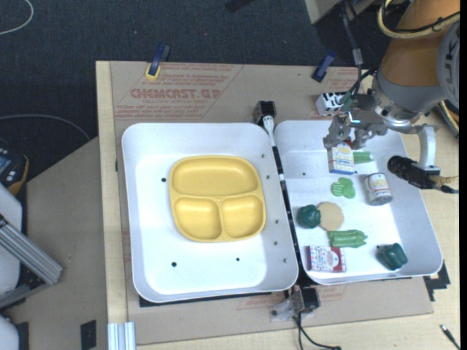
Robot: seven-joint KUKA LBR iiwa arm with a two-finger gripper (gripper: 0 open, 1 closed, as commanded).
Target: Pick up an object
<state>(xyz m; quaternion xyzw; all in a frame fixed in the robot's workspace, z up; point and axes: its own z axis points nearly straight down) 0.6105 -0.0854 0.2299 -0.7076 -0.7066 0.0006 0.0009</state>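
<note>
We see two white bins side by side on the desk (109, 195). The left bin (146, 195) has a yellow tray (217, 197) with three parts in it. The right bin (408, 217) has lots of small things. The claw (343, 135) hangs over the far end of the right bin, just above a small white and blue carton (342, 160). We cannot tell if the claw is touching it or what its grip is like. Near the carton are a little can (378, 188), a green lumpy toy (342, 189), a tan round thing (330, 214), and a red and white packet (325, 258).
</note>
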